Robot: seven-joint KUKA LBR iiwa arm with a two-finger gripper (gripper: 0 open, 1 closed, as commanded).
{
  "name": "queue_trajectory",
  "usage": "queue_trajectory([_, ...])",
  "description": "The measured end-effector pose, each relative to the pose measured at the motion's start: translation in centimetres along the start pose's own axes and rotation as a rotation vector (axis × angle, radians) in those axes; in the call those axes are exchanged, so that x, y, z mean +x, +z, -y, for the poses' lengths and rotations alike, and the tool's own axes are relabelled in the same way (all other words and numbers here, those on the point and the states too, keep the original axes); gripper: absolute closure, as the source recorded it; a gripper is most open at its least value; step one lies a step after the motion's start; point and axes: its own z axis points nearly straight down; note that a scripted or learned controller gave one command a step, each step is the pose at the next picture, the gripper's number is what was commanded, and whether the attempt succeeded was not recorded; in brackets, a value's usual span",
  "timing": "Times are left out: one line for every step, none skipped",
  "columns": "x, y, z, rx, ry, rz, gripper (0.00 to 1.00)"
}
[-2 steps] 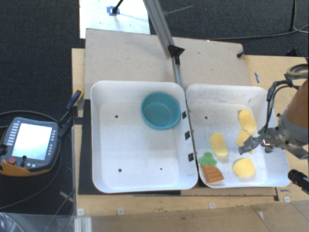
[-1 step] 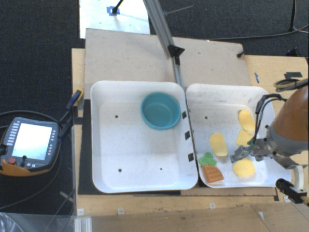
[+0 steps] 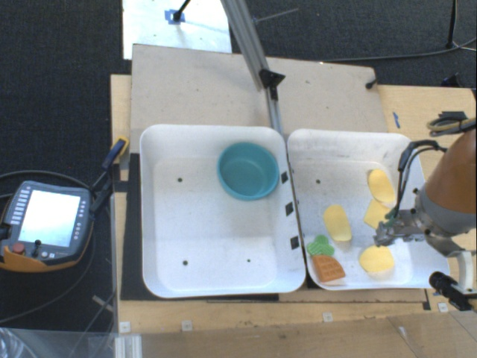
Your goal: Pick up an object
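Stock, right white bin [image 3: 350,144]: round yellow plastic piece [image 3: 377,260], lower right of frame, just beside my claw [image 3: 385,235]. Claw's spread I cannot tell. Advice: centre overhead, descend straight.

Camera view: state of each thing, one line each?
teal bowl: upright, in left bin
yellow pieces: four, loose in right bin
orange piece: flat, front edge, touching green piece
gripper: low over right bin, among the yellow pieces
pendant: screen lit
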Motion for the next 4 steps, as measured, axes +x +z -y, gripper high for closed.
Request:
queue_trajectory([-0.1,-6.3,-0.1,-0.004,-0.001,0.001,1.00])
queue_trajectory([-0.1,-9.7,-0.2,-0.002,-0.001,0.001,1.00])
queue_trajectory([3.5,-9.7,-2.4,0.000,-0.004,-0.001,1.00])
queue_trajectory([7.3,-10.3,-5.1,0.000,-0.004,0.000,1.00])
